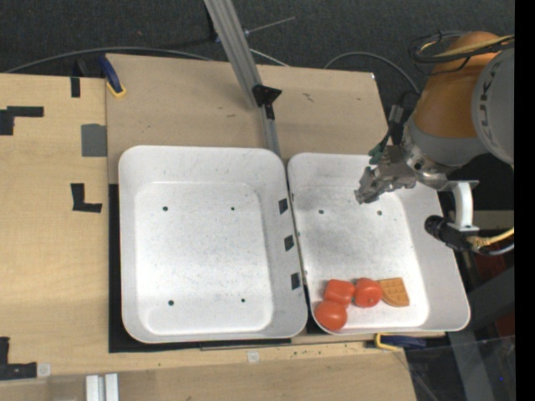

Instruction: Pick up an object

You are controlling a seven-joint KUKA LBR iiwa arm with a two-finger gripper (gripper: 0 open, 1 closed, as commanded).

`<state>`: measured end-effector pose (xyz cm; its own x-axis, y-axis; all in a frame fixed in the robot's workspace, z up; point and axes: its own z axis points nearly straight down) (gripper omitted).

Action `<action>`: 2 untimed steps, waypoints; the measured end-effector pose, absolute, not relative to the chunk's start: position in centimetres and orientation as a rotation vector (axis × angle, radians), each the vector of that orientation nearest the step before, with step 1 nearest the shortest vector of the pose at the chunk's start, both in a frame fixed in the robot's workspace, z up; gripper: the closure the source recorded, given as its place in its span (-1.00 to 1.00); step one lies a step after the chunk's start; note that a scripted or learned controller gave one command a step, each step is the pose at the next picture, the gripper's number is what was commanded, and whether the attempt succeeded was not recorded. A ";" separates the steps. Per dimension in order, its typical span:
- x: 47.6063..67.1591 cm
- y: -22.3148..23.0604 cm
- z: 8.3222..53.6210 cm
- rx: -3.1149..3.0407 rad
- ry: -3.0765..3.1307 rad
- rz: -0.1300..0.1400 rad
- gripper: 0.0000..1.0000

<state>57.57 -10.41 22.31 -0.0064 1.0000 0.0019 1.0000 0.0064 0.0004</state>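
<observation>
**Gripper poised over the right bin, objects at its lower edge**

We begin at the gripper [369, 192], which sits right of centre in the frame, over the upper part of the right bin [435, 261]. From this angle we cannot tell how it is set, open or closed; its dark tip is too small and blurred. We see nothing held in it. Above it, the grey wrist leads up to the orange band of the arm [456, 98], which enters from the upper right of the frame.

Well apart from the gripper, along the lower edge of the same bin, we find the objects. Three red pieces [344, 301] lie clustered together, touching one another, near the bin's lower left corner. Just to their right, touching the nearest red piece, lies a flat orange-tan piece [394, 291] with a waffled look.

The left bin [201, 241] fills the middle of the frame, beside the right one. Both rest on the wooden bench [184, 98]. A grey metal pole [238, 44] slants down from the top centre toward the gap between the bins.
</observation>
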 end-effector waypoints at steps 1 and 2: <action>59.0 -4.3 22.0 -2.211 -2.229 -0.001 1.00; 60.1 1.8 21.5 -2.211 -2.228 0.000 1.00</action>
